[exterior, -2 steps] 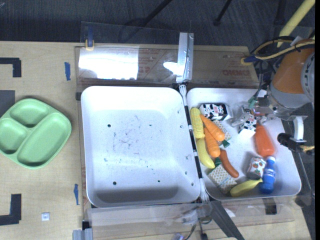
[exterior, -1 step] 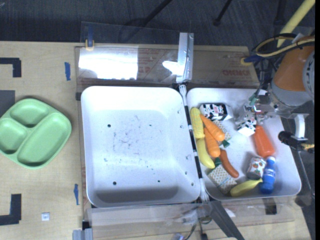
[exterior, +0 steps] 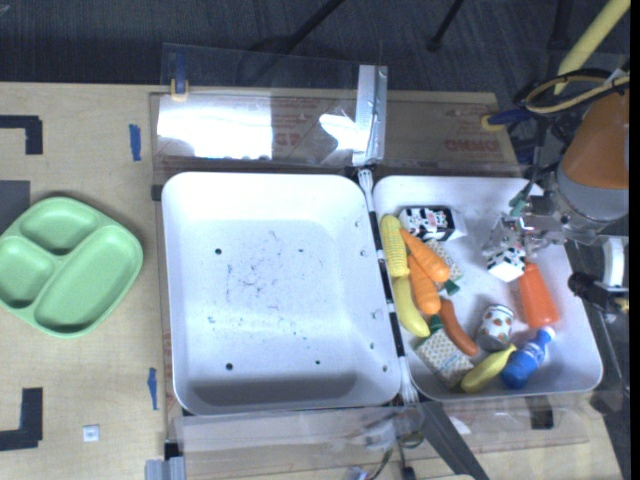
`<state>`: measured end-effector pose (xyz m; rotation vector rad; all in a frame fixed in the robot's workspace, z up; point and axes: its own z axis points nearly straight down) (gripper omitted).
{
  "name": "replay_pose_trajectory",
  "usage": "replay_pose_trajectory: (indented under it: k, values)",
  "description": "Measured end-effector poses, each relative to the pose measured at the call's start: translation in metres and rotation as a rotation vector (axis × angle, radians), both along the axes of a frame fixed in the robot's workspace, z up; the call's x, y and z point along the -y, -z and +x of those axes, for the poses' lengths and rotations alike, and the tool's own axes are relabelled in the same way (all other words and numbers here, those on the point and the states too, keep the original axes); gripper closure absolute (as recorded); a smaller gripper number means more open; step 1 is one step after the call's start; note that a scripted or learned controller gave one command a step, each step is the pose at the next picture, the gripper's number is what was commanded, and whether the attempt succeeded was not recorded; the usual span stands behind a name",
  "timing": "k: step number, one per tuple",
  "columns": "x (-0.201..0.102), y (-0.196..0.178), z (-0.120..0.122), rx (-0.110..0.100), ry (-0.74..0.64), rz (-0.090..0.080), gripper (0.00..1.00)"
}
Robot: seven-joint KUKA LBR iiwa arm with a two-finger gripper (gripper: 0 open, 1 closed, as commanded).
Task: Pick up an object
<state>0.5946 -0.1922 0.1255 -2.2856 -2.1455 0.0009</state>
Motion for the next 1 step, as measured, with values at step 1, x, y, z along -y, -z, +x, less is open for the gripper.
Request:
replay_pose_trajectory:
  k: [1]
  values:
    - [-0.0399, -0.0565, -0.0306, -0.002, 0.235, -0.004, 1.00]
